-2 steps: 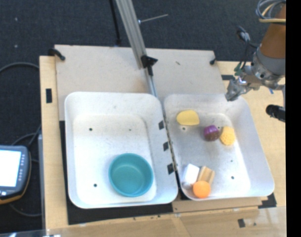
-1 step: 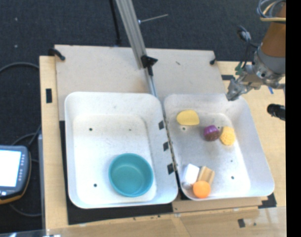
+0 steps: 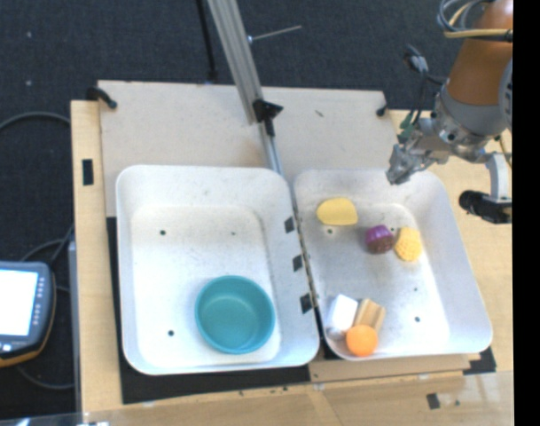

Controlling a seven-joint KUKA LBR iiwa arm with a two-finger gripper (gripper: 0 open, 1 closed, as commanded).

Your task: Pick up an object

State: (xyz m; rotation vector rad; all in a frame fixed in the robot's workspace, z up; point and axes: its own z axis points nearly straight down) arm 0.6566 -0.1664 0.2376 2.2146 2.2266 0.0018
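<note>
Six small items are gathered in the right bin [image 3: 447,238]: a yellow piece [image 3: 337,211], a purple ball [image 3: 379,239], a yellow knobbly piece [image 3: 409,245], and, near the front rim, a white block [image 3: 342,311], a tan block [image 3: 369,312] and an orange ball [image 3: 362,341]. A teal bowl [image 3: 235,314] sits in the left bin [image 3: 145,238]. The gripper [image 3: 400,172] is poised above the right bin's back edge, nothing held (its opening cannot be made out). The approach step seems in hand; next, a descent onto one chosen item is called for.

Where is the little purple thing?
The purple thing lies in the right bin, near its middle, right beside the yellow corn-like piece and just below and right of the yellow lemon-shaped piece.
</note>
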